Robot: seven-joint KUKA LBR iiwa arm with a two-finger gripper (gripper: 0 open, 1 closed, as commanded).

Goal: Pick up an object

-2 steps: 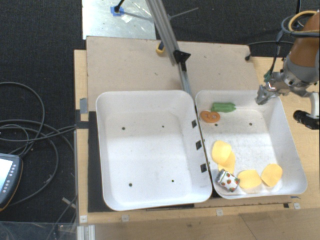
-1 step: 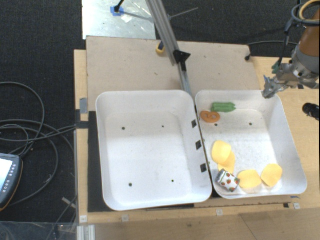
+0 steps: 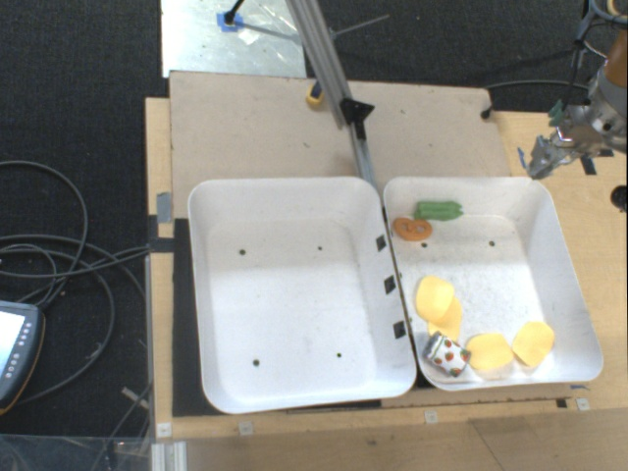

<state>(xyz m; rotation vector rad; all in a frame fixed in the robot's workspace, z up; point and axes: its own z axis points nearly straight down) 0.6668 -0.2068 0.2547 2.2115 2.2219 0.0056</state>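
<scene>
The gripper point(image 3: 546, 157) hangs above the right bin's point(image 3: 574, 292) far right corner, apparently holding nothing, though I cannot tell its state. The yellow pieces point(image 3: 491, 346) crowd the near wall, so a descent there risks a glancing, failed grab.

the light is even and fairly bright, falling from above. the 2 white bins point(image 3: 294, 292) are close to overexposed, their floors showing little texture. shadows are soft and short, darkest along the seam between the bins and under their near rims. beyond the bins, a metal sheet point(image 3: 231, 23) throws patchy glare. the dark floor point(image 3: 78, 67) left of the bins stays dim and grainy. overall sharpness is modest, with small things looking soft.
</scene>
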